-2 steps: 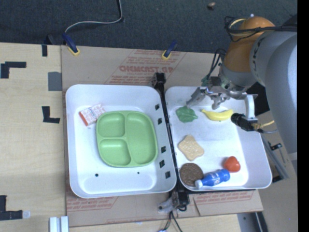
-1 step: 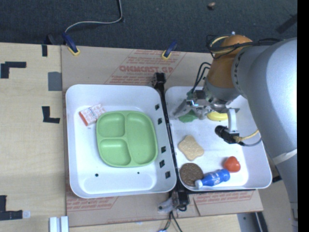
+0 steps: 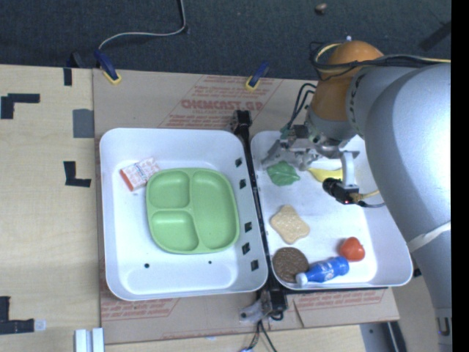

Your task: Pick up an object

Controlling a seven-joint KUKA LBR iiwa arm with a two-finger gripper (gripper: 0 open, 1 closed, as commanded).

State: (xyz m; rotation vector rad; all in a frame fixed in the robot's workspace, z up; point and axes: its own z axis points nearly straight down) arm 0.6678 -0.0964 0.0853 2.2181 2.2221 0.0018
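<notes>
Green leaf-shaped object (image 3: 283,174) lies in the right bin (image 3: 381,259) near its upper-left corner, long axis roughly left-right. My arm (image 3: 399,116) reaches in from the right, wrist bent downward, with my tool (image 3: 293,151) poised directly above the green piece. Whether the tool is open or closed, I cannot tell.
</notes>
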